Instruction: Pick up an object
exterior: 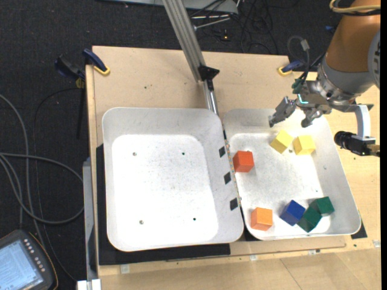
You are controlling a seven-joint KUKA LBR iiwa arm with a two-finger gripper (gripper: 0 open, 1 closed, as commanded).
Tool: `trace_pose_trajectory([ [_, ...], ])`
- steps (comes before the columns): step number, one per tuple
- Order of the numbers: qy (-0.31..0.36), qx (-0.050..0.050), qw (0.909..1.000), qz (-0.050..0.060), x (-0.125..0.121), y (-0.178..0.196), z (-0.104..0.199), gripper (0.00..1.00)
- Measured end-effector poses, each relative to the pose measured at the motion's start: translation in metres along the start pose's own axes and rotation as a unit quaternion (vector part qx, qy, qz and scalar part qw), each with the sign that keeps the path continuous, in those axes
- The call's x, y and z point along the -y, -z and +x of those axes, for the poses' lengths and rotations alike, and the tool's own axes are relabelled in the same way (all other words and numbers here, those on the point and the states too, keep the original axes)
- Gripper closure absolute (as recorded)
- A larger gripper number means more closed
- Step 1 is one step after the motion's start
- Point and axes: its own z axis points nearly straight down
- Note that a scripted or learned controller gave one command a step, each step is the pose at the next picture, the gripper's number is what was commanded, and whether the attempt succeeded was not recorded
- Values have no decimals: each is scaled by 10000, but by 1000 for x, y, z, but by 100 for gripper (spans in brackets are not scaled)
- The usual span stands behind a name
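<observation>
While the gripper [296, 114] hangs over the right bin [338, 180] w/ jaws spread wide & nothing between them, two yellow blocks [292, 144] lie just below it. Same bin: red-orange block [243, 161] near left wall; orange [262, 218], blue [294, 212] & two green blocks [317, 212] along front edge.

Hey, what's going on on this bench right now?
A robot arm is reaching in from the right, its open gripper poised at the back of the right bin, just behind two yellow blocks. It holds nothing yet. An orange-red block sits by the bin's left wall, and an orange, a blue and two green blocks lie along the front.
</observation>
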Motion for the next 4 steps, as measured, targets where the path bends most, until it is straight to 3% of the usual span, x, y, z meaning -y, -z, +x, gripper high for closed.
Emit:
trace_pose_trajectory([
  [1,2,4,10000,-19,-1,2,0,0],
  [3,-18,4,10000,-8,2,-125,0,0],
  [4,-13,6,10000,-10,2,-160,0,0],
])
